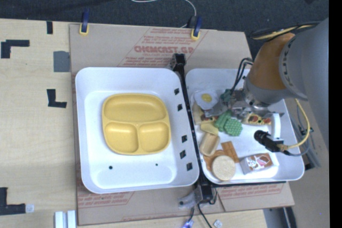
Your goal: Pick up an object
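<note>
I am seeing the gripper [231,109] hanging low in the right bin [291,168], just over the green toy [232,125]; its grip I cannot tell.

I see two shallow white bins side by side on a sheet of brown cardboard [155,50]. In the left bin [88,115] lies a yellow plastic plate with three compartments [137,123], near its middle. The right bin [288,168] holds a cluster: a green studded toy block [232,125] in the centre, a round tan cracker [224,167] at the near edge, a small printed packet [256,163] just right of the cracker, and a pale cup lid [205,98] toward the far left. The grey arm with its orange band [278,69] reaches in from the right, above the block.
</note>
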